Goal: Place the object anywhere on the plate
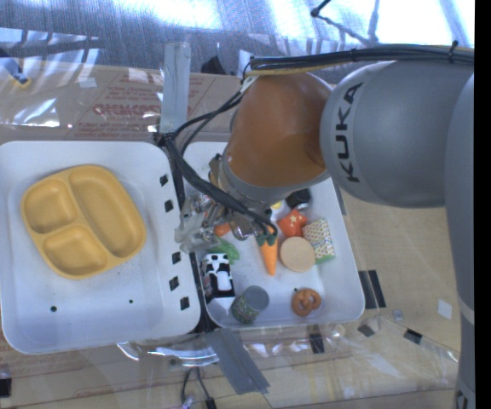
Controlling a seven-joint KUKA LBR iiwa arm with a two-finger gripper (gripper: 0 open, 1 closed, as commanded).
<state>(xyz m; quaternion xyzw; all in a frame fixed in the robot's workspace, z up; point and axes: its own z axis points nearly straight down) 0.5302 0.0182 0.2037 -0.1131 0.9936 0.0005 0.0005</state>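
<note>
Plate (82, 220) of glossy yellow plastic, three rounded compartments; metal hand (201, 227), finger state unclear.

- The yellow plate (82, 220) lies toward the left bin's (24, 313) far-left part, nothing resting on its three compartments; bare bin floor surrounds it, widest along the near and right edges.
- The right bin (348, 301) is crowded: carrot (268, 254), tomato (291, 222), round biscuit (297, 254), can (249, 304), pretzel (306, 300) sit close together.
- The arm (356, 135) overhangs the right bin's far half, cables (186, 177) trailing across the divide between the bins.

camera: fixed overhead, slanted | covers both bins (24, 313) (arm (399, 135) enters right) | distance: seemingly moderate
</note>
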